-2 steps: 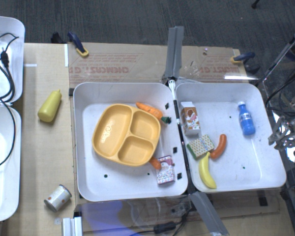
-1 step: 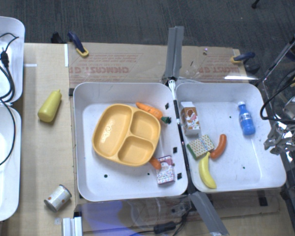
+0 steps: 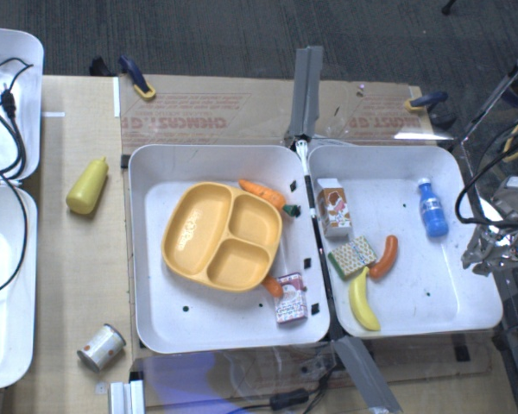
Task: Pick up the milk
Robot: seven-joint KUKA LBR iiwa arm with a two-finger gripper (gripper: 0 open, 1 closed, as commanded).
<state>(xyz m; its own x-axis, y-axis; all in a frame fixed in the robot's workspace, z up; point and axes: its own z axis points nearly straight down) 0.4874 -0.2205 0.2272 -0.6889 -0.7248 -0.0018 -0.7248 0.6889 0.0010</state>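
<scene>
milk carton (image 3: 333,208) lies flat — long axis front-to-back

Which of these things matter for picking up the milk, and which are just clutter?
For the job: white carton in the right bin, likely the milk; gripper at that bin's right edge.

Lying about: banana, sausage, blue bottle, yellow plate, carrot, pink carton, mustard bottle, can.

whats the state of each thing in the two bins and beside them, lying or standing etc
milk carton: lying on its side, right bin
small carton: lying flat, left bin
blue bottle: lying down, right bin
yellow plate: right way up, nothing in its compartments
yellow bottle: lying on the bench
can: tipped on its side on the bench
banana: unpeeled, right bin
</scene>
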